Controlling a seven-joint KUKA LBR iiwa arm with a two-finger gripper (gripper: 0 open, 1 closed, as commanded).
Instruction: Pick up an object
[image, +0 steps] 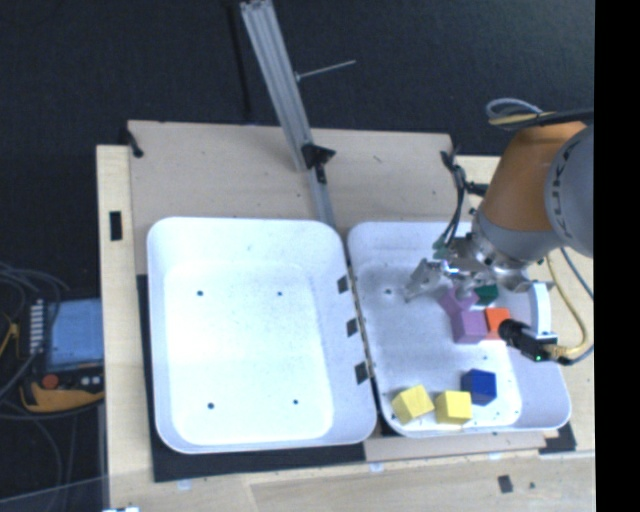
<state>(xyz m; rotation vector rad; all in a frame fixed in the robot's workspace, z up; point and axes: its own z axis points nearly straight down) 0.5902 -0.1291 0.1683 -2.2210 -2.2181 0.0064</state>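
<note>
Camera view: gripper (450, 283), jaw state I cannot tell, hangs over the right bin (385, 320); the purple block (465, 318) lies at its five o'clock. Centre over it before descending.

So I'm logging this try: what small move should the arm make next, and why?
Probably lower straight down toward the purple block. The gripper sits in the right bin just up-left of that block, nothing visibly held, while the yellow blocks lie farther off.

Overhead slanted view of both bins (250, 235)
</note>
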